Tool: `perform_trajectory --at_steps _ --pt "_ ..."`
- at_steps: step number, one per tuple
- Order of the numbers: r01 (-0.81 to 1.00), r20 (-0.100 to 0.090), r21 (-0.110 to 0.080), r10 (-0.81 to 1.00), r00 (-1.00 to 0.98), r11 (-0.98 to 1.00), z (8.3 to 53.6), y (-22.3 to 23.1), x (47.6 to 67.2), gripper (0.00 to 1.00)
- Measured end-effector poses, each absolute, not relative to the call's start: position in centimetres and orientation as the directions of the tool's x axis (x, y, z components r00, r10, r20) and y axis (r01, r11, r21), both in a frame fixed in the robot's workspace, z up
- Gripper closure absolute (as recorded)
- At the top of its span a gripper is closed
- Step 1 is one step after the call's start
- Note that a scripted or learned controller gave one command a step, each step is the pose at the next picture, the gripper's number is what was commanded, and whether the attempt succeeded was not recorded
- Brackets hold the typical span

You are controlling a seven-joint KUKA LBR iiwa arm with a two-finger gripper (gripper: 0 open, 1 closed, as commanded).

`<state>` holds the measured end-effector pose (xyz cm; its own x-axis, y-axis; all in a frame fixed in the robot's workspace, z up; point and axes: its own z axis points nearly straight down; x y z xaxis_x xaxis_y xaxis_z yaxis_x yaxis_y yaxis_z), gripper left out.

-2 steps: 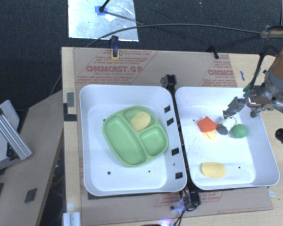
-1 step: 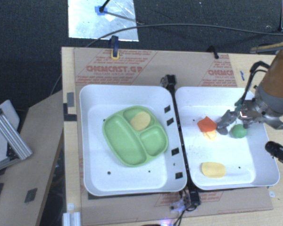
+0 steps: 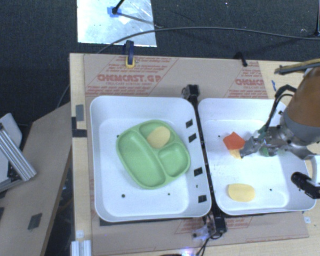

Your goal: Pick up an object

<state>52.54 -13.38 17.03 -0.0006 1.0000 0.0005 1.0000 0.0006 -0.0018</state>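
In the right bin [image 3: 224,116] an orange-red block [image 3: 233,141] lies near the left wall, with a small yellow piece [image 3: 235,153] just below it. A flat yellow oval object [image 3: 241,192] rests near that bin's front. My gripper [image 3: 247,149] reaches in from the right, low over the bin floor, its tip just right of the orange-red block and the yellow piece. A bit of green [image 3: 263,150] shows beside the gripper body. The left bin [image 3: 104,143] holds a green divided plate [image 3: 152,153] with a pale yellow object [image 3: 159,137] in its upper compartment.
A black divider with clips [image 3: 199,153] runs between the two bins. The arm's grey and orange body [image 3: 309,105] covers the right bin's right side. Cardboard [image 3: 149,76] lies under both bins, and cables cross behind them.
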Motion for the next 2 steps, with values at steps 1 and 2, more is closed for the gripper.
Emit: perform_trajectory --at_steps 1,2 --pt "1.0 0.002 -0.004 1.0 -0.001 0.001 10.9 -13.0 52.1 0.0" --pt "1.0 -0.001 0.002 1.0 -0.001 0.001 12.2 -13.1 52.3 1.0"
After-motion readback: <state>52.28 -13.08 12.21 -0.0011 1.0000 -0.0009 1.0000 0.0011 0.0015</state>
